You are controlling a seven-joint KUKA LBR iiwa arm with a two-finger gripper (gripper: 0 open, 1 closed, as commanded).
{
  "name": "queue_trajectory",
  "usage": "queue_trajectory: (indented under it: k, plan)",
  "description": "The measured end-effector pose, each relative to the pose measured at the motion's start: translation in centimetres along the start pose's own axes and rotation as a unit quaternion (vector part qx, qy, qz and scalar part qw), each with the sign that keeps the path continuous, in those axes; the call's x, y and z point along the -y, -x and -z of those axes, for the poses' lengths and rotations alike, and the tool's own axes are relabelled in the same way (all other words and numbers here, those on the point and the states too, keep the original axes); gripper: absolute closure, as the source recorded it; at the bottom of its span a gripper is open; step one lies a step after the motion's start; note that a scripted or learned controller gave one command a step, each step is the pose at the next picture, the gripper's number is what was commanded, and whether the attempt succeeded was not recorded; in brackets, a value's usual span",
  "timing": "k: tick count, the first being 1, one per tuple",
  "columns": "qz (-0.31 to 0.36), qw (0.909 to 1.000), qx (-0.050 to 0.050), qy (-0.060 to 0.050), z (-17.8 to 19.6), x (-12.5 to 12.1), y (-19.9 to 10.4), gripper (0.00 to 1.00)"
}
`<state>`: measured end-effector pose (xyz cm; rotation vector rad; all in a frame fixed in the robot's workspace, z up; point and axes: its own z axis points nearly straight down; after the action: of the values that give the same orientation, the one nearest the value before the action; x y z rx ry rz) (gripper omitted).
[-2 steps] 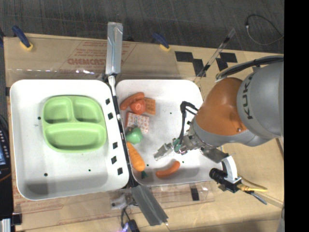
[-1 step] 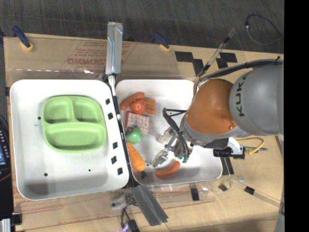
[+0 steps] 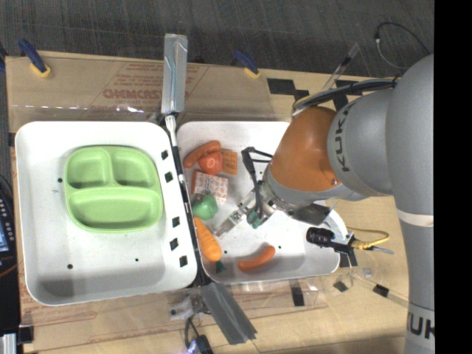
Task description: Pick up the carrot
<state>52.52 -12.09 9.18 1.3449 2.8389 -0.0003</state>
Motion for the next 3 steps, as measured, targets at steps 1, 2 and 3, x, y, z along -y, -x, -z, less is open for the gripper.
queue_trajectory:
  k: [1, 2, 3]
  plan:
    - [0.262, 0.965, 0.005, 0.003, 0.3, 6.0, 0.3, 0.0]
    - [0.244, 0.9698, 0.002, 0.001, 6.9, -1.3, 11.8, 0.0]
    - [0.438, 0.8988, 0.0, 0.0, 3.8, -1.5, 12.6, 0.0]
